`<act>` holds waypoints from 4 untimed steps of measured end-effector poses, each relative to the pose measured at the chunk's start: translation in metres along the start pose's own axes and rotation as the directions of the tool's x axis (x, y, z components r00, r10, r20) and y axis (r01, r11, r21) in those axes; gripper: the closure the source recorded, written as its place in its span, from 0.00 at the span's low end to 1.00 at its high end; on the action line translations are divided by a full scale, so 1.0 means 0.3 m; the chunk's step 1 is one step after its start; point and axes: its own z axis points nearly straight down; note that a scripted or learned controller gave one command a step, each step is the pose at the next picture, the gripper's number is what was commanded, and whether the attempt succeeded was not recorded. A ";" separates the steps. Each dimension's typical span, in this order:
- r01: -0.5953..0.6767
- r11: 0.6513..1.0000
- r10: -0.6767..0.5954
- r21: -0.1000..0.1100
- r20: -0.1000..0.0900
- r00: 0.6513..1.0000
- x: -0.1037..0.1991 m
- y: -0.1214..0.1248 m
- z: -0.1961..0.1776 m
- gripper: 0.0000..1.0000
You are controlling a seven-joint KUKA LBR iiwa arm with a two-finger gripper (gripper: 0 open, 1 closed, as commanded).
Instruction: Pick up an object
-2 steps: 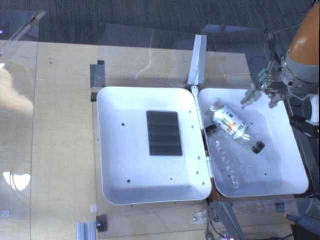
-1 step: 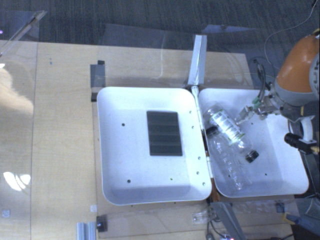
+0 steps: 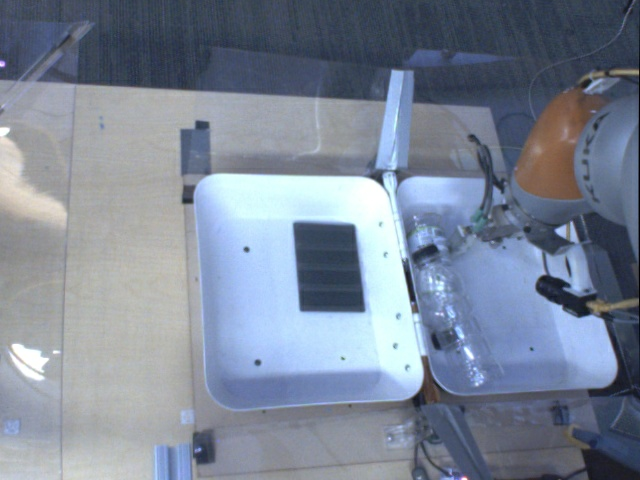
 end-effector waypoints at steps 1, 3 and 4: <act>0.109 0.994 -0.109 0.003 0.014 0.994 -0.003 0.082 0.008 0.00; 0.348 0.937 -0.348 -0.002 -0.002 0.937 0.004 -0.042 -0.011 0.00; 0.281 0.960 -0.281 0.004 0.014 0.959 0.013 0.113 -0.058 0.00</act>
